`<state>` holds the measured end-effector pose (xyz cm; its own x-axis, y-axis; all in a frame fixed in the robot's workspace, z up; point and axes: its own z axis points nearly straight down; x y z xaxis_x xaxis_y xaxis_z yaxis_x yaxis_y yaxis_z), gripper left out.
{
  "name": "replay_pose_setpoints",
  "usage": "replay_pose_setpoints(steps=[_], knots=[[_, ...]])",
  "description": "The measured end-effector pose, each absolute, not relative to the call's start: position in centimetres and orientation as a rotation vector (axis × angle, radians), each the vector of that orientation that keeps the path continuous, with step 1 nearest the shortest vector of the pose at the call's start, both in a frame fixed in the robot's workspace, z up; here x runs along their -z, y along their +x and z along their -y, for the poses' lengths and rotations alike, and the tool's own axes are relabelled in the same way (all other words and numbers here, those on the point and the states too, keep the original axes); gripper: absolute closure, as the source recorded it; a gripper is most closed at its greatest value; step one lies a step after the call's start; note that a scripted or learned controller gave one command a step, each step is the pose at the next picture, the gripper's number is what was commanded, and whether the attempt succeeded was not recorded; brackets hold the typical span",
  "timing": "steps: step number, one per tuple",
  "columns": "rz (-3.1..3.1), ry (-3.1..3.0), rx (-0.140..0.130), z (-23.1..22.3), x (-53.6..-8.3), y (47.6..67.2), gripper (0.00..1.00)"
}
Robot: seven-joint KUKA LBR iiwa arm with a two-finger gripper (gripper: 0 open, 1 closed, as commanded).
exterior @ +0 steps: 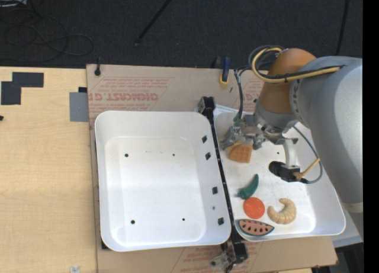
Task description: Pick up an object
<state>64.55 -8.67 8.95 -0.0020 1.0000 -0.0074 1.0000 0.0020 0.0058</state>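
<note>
Hand down over the waffle-looking toy in the right bin

The hand (241, 140) sits right on top of a tan, textured wedge toy (241, 154) near the divider; honestly can't tell if it's gripping or open. Looks like the grab step, so next it needs a solid close and a straight lift. Nearby are a smooth green pepper (249, 186), a round red tomato (254, 208), a ridged croissant (283, 212) and a watermelon slice (255, 228)

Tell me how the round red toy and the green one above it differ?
The red toy is a flat round disc; the green toy is long, thin and curved. The red one lies nearer the watermelon slice, the green one nearer the gripper. Both lie loose in the right bin, almost touching each other.
</note>
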Motion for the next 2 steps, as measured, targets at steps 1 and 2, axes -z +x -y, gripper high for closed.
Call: replay_pose_setpoints(steps=[1, 2], knots=[[-2.227, 2.222, 0.005, 8.6, -9.8, 64.4, 1.0], [-2.216, 2.221, 0.0, 13.3, -15.2, 64.5, 1.0]])
